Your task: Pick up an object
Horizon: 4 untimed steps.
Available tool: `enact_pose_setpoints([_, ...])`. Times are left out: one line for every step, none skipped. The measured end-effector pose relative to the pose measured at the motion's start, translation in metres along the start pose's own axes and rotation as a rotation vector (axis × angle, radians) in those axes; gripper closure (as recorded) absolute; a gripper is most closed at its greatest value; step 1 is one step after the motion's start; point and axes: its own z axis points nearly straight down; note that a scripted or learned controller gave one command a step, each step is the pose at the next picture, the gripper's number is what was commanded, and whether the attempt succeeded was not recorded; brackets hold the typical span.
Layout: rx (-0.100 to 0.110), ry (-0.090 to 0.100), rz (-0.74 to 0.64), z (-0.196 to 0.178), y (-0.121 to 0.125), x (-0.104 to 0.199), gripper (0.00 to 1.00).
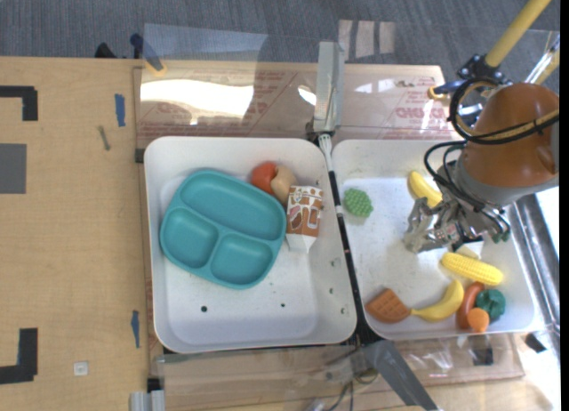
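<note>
My gripper [434,233] hangs low over the middle of the right bin [382,262], under the orange wrist band. Its fingers stand open with nothing between them. A yellow lemon-like piece [423,187] lies just behind it, partly hidden by the arm. A corn cob [471,268] lies just in front of it to the right. Further forward lie a banana [442,304], an orange wedge [388,306] and a carrot with green top [483,308]. A green ball [357,203] sits near the bin's left wall.
The left bin [178,316] holds a teal divided tray [227,228], an orange-and-tan fruit [270,178] and a small carton [304,213]. A divider wall [342,249] separates the bins. Cables loop above the wrist at the right.
</note>
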Motion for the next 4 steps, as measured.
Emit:
enact_pose_setpoints([0.002,0.002,0.449,0.0,0.023,0.01,1.0])
enact_pose_setpoints([0.001,0.004,0.45,0.0,0.023,0.01,0.0])
enact_pose_setpoints([0.001,0.002,0.525,0.002,-0.003,-0.042,0.0])
enact_pose_setpoints([0.002,0.007,0.585,0.002,-0.041,0.003,0.0])
